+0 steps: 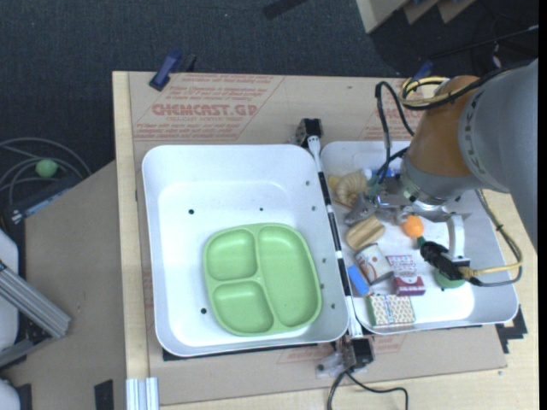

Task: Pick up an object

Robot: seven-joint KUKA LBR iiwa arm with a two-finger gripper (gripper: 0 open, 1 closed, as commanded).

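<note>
arm (496,118) cut off at right edge, tool (386,199) fingers hidden beneath wrist, right bin (479,310) partly covered

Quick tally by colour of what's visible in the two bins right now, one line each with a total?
Green: 1, divided plate in the left bin
Orange: 1, small ball in the right bin
Tan: 2, blocks
Patterned boxes: 3
Blue: 1, small piece
Total: 8, some partly hidden under the arm.
</note>
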